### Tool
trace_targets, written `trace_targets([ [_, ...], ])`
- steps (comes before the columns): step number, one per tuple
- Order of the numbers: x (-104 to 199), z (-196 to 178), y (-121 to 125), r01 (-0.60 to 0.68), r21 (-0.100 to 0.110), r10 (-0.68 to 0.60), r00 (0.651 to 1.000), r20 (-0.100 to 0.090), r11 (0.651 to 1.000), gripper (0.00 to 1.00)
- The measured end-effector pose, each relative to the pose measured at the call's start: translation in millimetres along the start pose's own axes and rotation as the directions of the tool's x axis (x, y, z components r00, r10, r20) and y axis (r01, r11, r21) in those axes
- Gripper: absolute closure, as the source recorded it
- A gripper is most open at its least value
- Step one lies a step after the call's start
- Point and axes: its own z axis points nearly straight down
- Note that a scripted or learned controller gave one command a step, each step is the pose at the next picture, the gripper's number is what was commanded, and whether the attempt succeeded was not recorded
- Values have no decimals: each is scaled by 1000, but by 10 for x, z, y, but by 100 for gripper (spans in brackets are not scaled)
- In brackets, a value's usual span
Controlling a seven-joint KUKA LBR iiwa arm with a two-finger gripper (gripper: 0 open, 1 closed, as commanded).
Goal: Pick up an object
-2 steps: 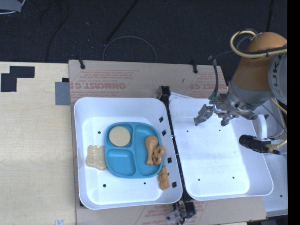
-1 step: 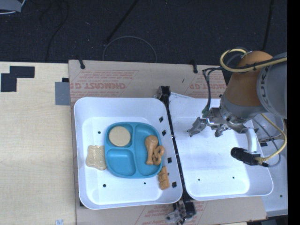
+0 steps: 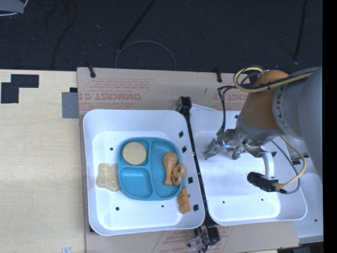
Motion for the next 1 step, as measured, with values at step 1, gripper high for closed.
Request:
trace_targets([
  [1,0,67,-6,-4,-3,4,1000,0,1000,0],
])
